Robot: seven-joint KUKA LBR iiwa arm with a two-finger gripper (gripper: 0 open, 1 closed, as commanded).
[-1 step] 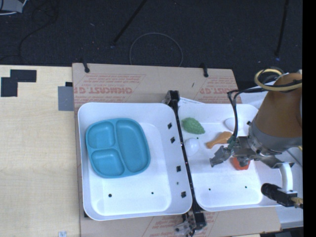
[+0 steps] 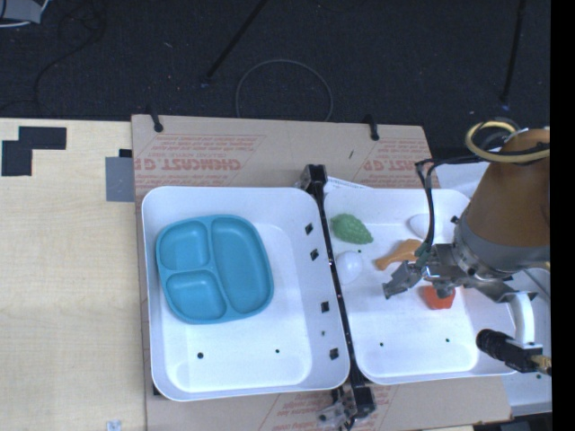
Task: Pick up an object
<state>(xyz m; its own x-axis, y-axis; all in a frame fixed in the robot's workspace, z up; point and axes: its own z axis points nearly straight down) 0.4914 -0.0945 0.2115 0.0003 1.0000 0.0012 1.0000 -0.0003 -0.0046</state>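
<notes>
1. Nearest the lens stands the arm [image 2: 512,209], reaching in from the right and bent low over the right bin [image 2: 404,357], which fits a try at picking from that bin.
2. Far left of the tool [image 2: 422,277], in the left bin [image 2: 225,366], a blue tray [image 2: 214,268] with three compartments lies flat, well apart from the work.
3. Left of the tool and a little beyond it, a green piece [image 2: 351,229] lies near the divider; nearer it, a pale round thing [image 2: 347,264] is hard to tell from the white floor.
4. Just left of the tool, an orange strip [image 2: 397,256] lies at a slant, its right end running under the dark fingers.
5. Tool: its dark fingers point left and down, but I cannot tell how wide they stand, nor whether anything sits between them.
6. Just right of the fingertips, a red block [image 2: 439,298] is partly covered by the wrist; probably the target, though touch is unclear.
7. Beyond the tool, a white object [image 2: 420,224] is cut off by the cable [image 2: 429,205].
</notes>
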